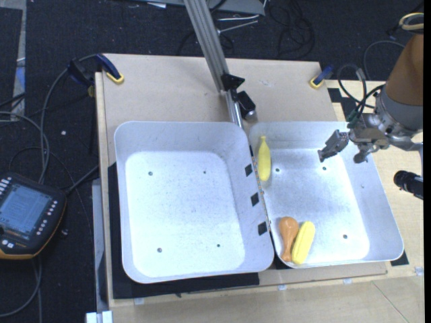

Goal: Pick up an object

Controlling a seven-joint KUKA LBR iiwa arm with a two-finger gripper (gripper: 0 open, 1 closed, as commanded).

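Across the tabletop (175, 89), the right bin (377, 210) is holding a light, smooth, likely slippery yellow toy (264, 159) at its left wall, best pinched mid-body, while the claw (345, 148) is hovering released, grasping nothing.

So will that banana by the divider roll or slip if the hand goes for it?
The banana looks smooth and rounded, so it may slip or roll sideways. It lies against the right bin's wall, which could block one finger. It is probably a light, stiff toy.
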